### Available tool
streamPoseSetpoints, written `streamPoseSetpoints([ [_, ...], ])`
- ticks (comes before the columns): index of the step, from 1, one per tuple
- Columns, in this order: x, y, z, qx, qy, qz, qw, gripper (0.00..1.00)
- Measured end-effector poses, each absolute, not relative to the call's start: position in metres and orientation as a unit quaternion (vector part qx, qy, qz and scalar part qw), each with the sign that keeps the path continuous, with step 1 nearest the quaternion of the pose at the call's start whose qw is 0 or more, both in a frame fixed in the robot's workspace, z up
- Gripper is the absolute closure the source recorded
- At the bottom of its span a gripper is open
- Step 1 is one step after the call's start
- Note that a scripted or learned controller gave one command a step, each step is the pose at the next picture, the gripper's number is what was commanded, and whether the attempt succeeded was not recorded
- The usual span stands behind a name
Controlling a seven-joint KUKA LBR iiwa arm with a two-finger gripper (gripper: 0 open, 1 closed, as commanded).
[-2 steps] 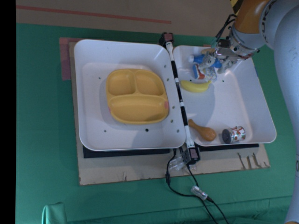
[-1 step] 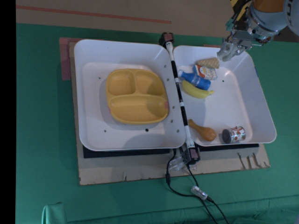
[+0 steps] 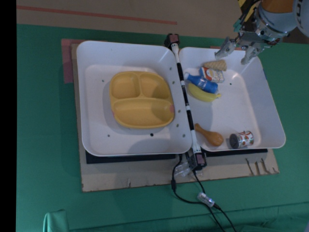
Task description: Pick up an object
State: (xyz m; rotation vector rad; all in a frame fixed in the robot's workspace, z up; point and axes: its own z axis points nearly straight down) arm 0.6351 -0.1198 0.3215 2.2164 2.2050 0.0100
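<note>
Five objects in our right bin (image 3: pixel 270 124) | can (image 3: pixel 242 139), drumstick (image 3: pixel 209 135) at 6 o'clock | banana (image 3: pixel 203 94), cone (image 3: pixel 215 65) toward 12 | gripper (image 3: pixel 238 51) spread, grasping nothing, above far rim | approach step; next we descend on cone.

I'm seeing a divided tray (image 3: pixel 140 100) lying in the left bin (image 3: pixel 96 129). In the right bin (image 3: pixel 263 110), a cone (image 3: pixel 215 65), packet (image 3: pixel 213 74), bottle (image 3: pixel 202 82) and banana (image 3: pixel 203 94) are clustering at the back; a drumstick (image 3: pixel 209 135) and can (image 3: pixel 242 139) are sitting in front.
</note>
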Motion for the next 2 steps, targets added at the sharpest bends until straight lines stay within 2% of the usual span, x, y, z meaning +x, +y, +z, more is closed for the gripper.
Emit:
streamPoseSetpoints([
  [1, 0.6065, -0.1008, 0.1936, 0.710, 0.704, 0.0032, 0.006, 0.00],
  [2, 0.6064, -0.1004, 0.1934, 0.709, 0.705, 0.0032, 0.006, 0.00],
])
